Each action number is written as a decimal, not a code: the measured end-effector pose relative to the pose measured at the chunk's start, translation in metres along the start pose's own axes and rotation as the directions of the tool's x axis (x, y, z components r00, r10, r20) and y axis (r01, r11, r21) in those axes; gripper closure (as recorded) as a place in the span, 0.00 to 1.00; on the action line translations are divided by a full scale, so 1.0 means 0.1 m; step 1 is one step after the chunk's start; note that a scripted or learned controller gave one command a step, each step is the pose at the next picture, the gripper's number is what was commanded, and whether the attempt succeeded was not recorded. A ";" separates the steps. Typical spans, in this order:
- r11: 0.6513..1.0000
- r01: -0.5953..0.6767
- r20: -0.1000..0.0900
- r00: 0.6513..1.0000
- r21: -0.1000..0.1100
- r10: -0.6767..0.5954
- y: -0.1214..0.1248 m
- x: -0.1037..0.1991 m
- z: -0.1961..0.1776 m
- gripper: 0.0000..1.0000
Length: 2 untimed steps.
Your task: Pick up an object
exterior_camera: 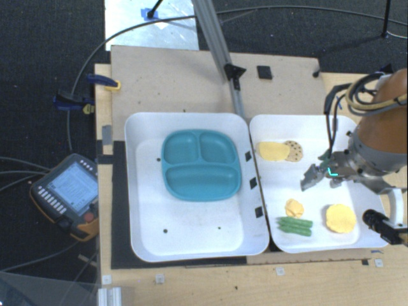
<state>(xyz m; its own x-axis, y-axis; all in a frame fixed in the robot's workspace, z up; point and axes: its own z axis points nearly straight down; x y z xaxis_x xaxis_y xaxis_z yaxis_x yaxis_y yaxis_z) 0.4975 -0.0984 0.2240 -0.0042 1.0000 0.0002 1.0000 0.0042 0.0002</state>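
The right bin (274,123) holds a pale yellow flat piece (273,151) with a brown speckled cookie (293,150) beside it at the back. Near the front lie a small yellow lump (294,207), green beans (295,225) and a round yellow disc (340,218). My gripper (313,177) hangs over the middle of this bin, right of the flat piece and above the lump. Nothing shows between its grey fingers.
The left bin (143,234) holds a teal divided plate (201,165). A grey pole (213,34) slants across the back of the bench. A teach pendant (67,193) lies off the bench to the left, among cables.
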 end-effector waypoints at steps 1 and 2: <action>1.000 0.000 0.000 1.000 -0.001 0.000 0.00 0.00 -0.01 0.00; 1.000 -0.002 -0.001 1.000 0.003 0.002 0.05 0.05 0.43 0.00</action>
<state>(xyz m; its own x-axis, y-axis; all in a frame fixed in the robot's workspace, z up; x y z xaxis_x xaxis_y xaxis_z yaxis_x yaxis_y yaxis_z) 0.5020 -0.0933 0.1805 -0.0018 1.0000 0.0010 1.0000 0.0018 -0.0028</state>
